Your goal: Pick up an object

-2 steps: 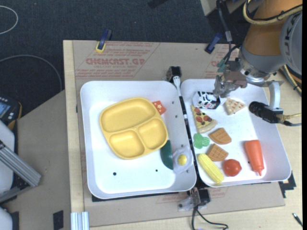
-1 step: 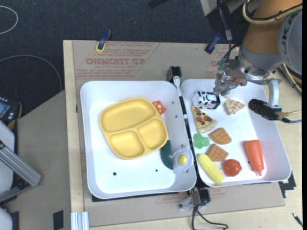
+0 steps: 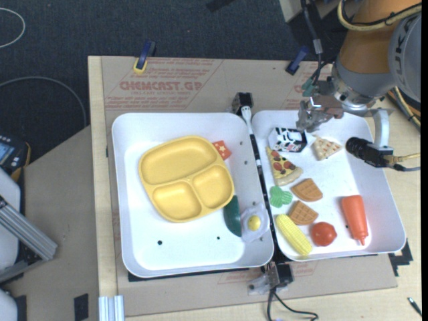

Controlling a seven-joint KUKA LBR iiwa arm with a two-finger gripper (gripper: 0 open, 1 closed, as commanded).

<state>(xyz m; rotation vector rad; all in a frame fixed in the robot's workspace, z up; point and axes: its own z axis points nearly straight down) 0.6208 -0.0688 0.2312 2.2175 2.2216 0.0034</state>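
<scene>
Camera view, right bin, near to far: corn cob, tomato, orange bottle, waffles, pizza slice, black-and-white cow. Pincer just above cow's far-right side; open or closed cannot be told.

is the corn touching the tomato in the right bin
Apart. The camera view shows a thin strip of white bin floor between the corn and the tomato, side by side near the right bin's front edge.

Gripper low over right bin, just above black-and-white cow toy.
</scene>
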